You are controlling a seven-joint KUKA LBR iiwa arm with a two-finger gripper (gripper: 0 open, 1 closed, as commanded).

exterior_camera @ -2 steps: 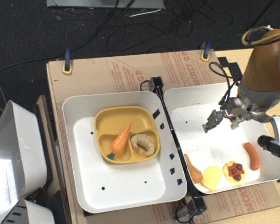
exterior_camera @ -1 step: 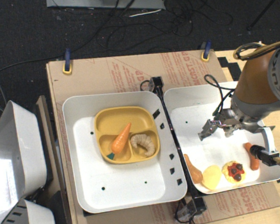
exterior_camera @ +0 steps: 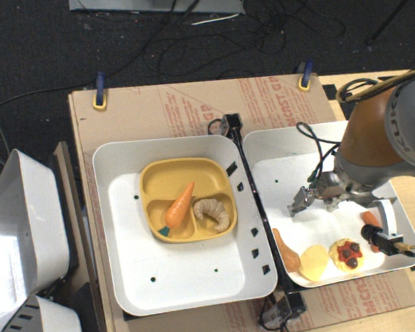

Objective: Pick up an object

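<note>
My gripper (exterior_camera: 302, 202) hangs over the middle of the right bin (exterior_camera: 286, 146), with bare white floor beneath it. Along that bin's front edge lie an orange drumstick-shaped piece (exterior_camera: 286, 249), a pale yellow round piece (exterior_camera: 314, 261) and a small tart with red and dark toppings (exterior_camera: 347, 254). A red piece (exterior_camera: 370, 218) lies partly hidden under the wrist at the right. All of these sit in front of the gripper and to its right, apart from it. In the left bin (exterior_camera: 129, 265), a yellow divided plate (exterior_camera: 157, 180) holds a carrot (exterior_camera: 180, 206) and a beige shrimp-like piece (exterior_camera: 212, 212).
The grey and orange arm (exterior_camera: 385, 139) covers the right bin's right side. A black divider with clips (exterior_camera: 251, 194) runs between the bins. Cables (exterior_camera: 316, 143) trail from the wrist. Two blue and yellow clamps (exterior_camera: 99, 99) (exterior_camera: 305, 76) hold the cardboard base at the back.
</note>
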